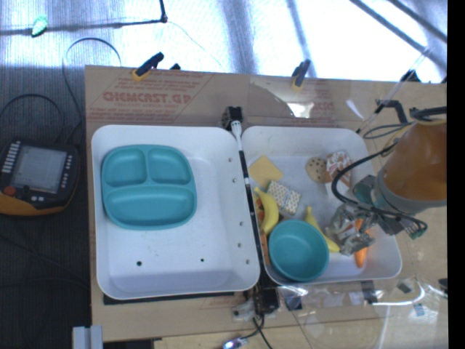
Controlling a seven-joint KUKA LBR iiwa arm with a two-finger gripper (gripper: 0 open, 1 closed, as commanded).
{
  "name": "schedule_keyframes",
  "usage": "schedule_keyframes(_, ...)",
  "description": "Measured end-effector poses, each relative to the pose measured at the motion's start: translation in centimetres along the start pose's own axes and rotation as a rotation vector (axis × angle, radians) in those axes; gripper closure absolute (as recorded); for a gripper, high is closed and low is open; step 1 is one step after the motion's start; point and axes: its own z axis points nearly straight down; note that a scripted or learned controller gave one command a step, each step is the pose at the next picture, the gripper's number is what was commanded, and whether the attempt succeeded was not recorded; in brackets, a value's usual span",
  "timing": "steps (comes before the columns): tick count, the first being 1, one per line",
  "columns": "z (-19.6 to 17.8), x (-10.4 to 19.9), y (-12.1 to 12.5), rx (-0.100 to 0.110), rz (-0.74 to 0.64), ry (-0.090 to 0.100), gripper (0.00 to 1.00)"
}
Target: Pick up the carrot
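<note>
Small orange carrot (358, 252) in right bin (349, 133), beside teal bowl (298, 249), right under gripper (352, 230). Probably light, hard, smooth toy; best grabbed mid-body. Fingers: cannot tell, open or closed.

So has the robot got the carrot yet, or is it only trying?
Done: the arm has reached into the right bin, and its pincer sits low over the carrot, beside the teal bowl. In hand: closing on the carrot, though the grip is too cluttered to judge. Left: lifting it; the carrot lies at the bin floor.
</note>
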Motion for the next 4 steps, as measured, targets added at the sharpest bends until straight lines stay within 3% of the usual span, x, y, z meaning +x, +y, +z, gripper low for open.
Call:
schedule_keyframes(2, -1.8, -0.4, 0.0, 0.002, 0.001, -0.003, 1.0)
schedule_keyframes(3, -1.7, -0.4, 0.1, 0.001, 0.001, -0.002, 0.0)
schedule_keyframes(4, 1.4, -0.1, -0.7, -0.002, 0.418, 0.015, 0.0)
